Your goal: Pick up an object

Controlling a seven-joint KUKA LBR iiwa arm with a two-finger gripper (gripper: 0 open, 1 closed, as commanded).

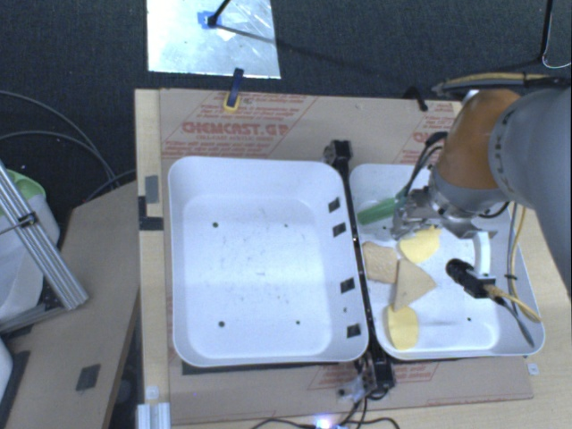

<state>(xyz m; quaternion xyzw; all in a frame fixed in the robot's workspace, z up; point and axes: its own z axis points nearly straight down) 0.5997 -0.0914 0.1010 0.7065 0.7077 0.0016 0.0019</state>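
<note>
Yellow slice is seen near the centre of the right bin, just at 5 o'clock from the gripper, which is lowered over the bin's upper half. Whether the gripper is spread or pressed together cannot be told. A green stick is found at 9 o'clock of the gripper, close beside it. Two tan wedges are laid at 6 o'clock of the gripper, and a yellow oval at the bin's 7 o'clock. The left bin is set at 9 o'clock.
</note>
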